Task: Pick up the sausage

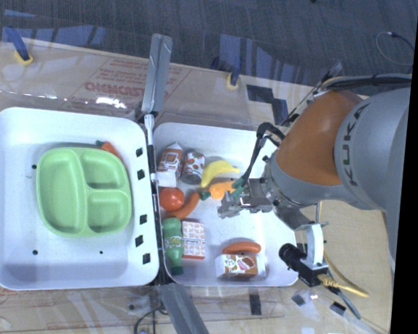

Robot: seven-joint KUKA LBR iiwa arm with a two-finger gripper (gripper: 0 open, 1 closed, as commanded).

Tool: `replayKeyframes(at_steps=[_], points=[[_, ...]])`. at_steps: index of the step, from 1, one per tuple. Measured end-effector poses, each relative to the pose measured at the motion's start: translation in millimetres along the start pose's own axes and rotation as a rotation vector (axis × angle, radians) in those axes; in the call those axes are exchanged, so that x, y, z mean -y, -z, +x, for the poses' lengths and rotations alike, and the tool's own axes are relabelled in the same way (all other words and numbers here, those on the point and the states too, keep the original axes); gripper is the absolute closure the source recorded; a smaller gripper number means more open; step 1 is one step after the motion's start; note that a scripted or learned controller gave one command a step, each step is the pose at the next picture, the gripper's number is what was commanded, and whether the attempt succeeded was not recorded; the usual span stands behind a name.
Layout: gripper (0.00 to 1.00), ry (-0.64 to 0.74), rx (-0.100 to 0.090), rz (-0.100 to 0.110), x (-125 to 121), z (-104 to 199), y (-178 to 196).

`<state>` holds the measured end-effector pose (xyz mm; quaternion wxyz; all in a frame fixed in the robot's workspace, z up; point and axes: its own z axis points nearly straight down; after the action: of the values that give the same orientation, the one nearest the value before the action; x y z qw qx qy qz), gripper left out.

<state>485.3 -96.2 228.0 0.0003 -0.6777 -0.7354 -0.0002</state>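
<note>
The sausage [242, 247], a short red-orange link, lies near the front right of the right bin [276, 276], resting against the top of a small printed box [242, 266]. My gripper [236, 201] hangs over the middle of that bin, a little behind and to the left of the sausage and apart from it. It is close to a small orange piece [220, 190] beside the banana [219, 172]. The grey arm with its orange band [317, 139] covers the bin's right side.
The right bin also holds a milk carton [169, 165], a can [193, 167], a tomato [170, 198], a carrot [189, 205], a green bottle [173, 241] and a pink carton [194, 241]. In the left bin [5, 254] sits a green divided plate [83, 190] with a small orange item [109, 147] behind it.
</note>
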Motion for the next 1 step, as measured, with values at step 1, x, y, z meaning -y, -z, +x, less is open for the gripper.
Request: replayKeyframes(at_steps=[1], points=[[0.0, -0.001, 0.0, 0.0, 0.2, -0.3, -0.1]])
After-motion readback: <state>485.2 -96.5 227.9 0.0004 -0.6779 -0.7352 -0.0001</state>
